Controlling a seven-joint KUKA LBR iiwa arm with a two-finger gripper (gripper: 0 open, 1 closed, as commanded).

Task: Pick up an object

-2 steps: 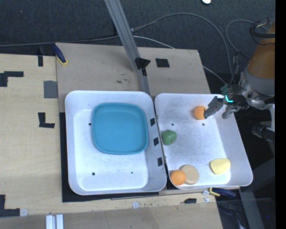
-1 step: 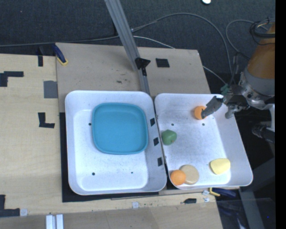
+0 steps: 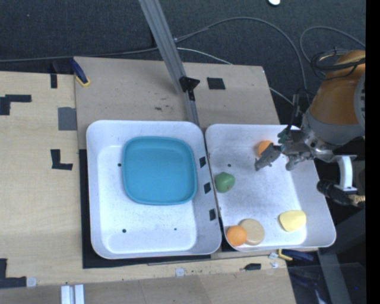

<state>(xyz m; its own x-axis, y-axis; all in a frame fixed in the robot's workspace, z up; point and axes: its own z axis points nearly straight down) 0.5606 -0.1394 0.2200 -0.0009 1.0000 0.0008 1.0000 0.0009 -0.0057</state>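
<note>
Right bin (image 3: 309, 240): open floor at centre; obstacles are green ball (image 3: 224, 181) at 9 o'clock, orange ball (image 3: 236, 235), tan disc (image 3: 252, 231) and yellow piece (image 3: 292, 220) toward 6.

**Even light, soft picture**

I see my bench lit evenly from overhead, moderately bright. The two white bins (image 3: 95, 178) come out pale with a faint bluish cast and no blown-out glare; the blue plate (image 3: 159, 170) shows only a mild sheen. One small bright spot (image 3: 274, 2) sits at the top edge on the dark floor. Shadows are short and soft: a thin dark line under the bins' front rims, a faint one beneath my gripper (image 3: 279, 155). The picture is low in detail and slightly soft throughout, and my gripper's outline is blurry.
</note>
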